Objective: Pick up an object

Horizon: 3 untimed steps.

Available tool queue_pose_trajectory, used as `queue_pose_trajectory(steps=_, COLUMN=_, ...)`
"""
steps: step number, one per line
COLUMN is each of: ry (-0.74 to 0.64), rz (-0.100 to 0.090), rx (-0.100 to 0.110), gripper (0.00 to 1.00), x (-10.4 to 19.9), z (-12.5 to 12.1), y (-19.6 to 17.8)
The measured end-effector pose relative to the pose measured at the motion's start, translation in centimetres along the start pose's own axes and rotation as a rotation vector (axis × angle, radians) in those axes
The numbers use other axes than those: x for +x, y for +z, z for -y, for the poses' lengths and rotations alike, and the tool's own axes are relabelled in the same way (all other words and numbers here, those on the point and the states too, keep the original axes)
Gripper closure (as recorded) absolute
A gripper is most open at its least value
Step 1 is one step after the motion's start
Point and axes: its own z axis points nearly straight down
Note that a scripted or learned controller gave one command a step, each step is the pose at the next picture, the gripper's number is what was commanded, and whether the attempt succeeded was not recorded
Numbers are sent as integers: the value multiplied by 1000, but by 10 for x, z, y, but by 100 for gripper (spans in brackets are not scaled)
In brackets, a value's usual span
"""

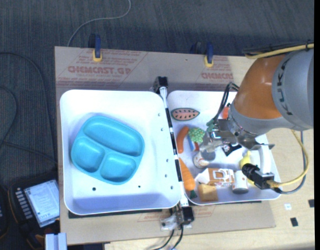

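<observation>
The right bin (176, 99) holds several toy foods: a watermelon slice (184, 114), a small carrot (181, 138), a broccoli floret (197, 135), a long carrot (187, 177), a white and orange carton (219, 177), a bread piece (207, 192) and a white cup (240, 183). My gripper (208, 151) hangs low over the middle of this bin, just right of the broccoli and above the carton. The grey arm with its orange band (259, 87) covers the bin's right side.
The left bin (76, 108) holds a blue three-compartment tray (107, 148). A black divider bar (170, 139) runs between the bins. A yellow cable (290, 181) loops off the wrist at the right. Clamps (97, 47) hold the brown board at the far edge.
</observation>
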Motion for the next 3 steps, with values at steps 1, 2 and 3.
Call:
queue_pose_trajectory(steps=1, ry=0, rz=-1, rx=0, gripper=0, x=0, z=0, y=0)
queue_pose_trajectory(steps=2, ry=-1, rz=-1, rx=-5, gripper=0, x=-41, z=20, y=102)
queue_pose_trajectory(steps=3, ry=1, rz=1, rx=-9, gripper=100, x=-42, z=19, y=91)
